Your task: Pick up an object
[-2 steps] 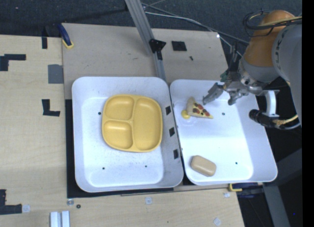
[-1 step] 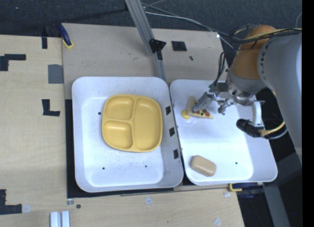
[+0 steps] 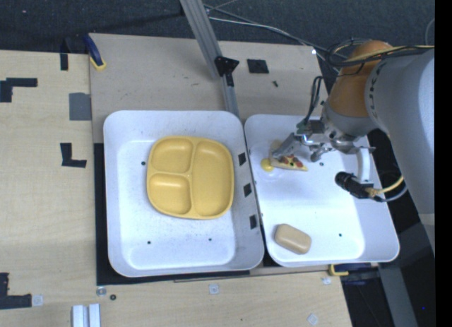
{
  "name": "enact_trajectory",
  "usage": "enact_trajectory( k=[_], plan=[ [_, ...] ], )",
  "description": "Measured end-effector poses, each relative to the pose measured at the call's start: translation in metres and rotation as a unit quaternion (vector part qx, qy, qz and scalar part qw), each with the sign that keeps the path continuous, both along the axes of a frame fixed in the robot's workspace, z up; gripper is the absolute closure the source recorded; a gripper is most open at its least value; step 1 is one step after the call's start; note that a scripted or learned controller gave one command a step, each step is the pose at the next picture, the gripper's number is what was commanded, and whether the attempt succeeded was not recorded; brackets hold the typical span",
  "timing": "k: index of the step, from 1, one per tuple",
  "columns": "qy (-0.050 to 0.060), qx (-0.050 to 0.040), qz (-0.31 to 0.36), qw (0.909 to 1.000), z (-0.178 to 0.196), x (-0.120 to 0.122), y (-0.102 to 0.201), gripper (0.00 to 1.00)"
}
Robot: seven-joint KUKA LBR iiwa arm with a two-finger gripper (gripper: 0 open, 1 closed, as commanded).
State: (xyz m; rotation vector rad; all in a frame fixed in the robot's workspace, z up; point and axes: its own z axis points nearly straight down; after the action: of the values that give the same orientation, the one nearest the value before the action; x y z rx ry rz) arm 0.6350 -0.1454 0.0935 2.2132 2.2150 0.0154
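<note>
Two white bins sit on the table; in the right bin (image 3: 353, 237), the hand (image 3: 291, 150), state unclear, hovers seemingly just above the pizza-slice toy (image 3: 289, 164), lying left-right.

The pale wooden surface (image 3: 42, 198) carries two shallow white bins side by side, the left bin (image 3: 120, 248) and the right bin (image 3: 374, 244), toward its right edge.

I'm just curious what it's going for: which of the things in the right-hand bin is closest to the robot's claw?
The small pizza-slice toy, right beside the gripper in the right bin. The tan bread roll lies apart, toward the near edge.
</note>
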Motion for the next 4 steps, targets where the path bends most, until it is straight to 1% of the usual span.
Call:
enact_trajectory(
  k=[1, 2, 3, 4],
  plan=[
    [-0.004, -0.0036, 0.001, 1.0, 0.012, 0.001, -0.001, 1.0],
    [0.005, -0.0001, 0.0, 1.0, 0.073, -0.005, 0.002, 1.0],
    [0.005, -0.0003, 0.0, 1.0, 0.136, -0.004, 0.002, 1.0],
    [0.005, -0.0002, 0.0, 1.0, 0.185, -0.003, 0.002, 1.0]
  ],
)
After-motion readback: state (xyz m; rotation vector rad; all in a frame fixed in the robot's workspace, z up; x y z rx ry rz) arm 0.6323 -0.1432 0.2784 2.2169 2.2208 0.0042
